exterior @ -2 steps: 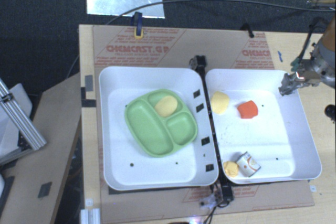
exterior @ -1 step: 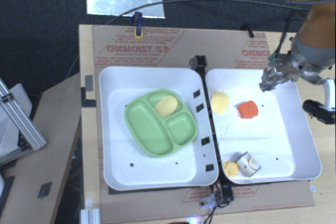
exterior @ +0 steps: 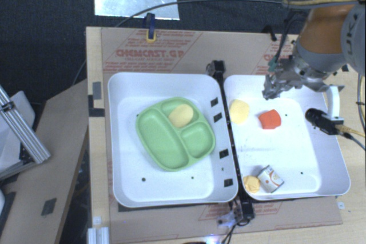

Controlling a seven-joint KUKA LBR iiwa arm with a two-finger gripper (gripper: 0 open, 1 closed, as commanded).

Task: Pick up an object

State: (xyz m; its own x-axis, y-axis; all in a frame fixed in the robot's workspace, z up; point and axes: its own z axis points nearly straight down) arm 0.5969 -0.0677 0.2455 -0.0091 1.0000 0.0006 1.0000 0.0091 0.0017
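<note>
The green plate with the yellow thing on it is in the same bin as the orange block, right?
Not quite. The camera view shows the green plate with the yellow thing on it in the left bin. The orange block lies in the right bin, just below the gripper.

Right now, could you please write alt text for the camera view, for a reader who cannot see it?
The arm's end effector hangs over the right bin, just above an orange block; a yellow lump, a small can and a small yellow piece also lie there. The left bin holds a green divided plate with a yellow item in it.
</note>
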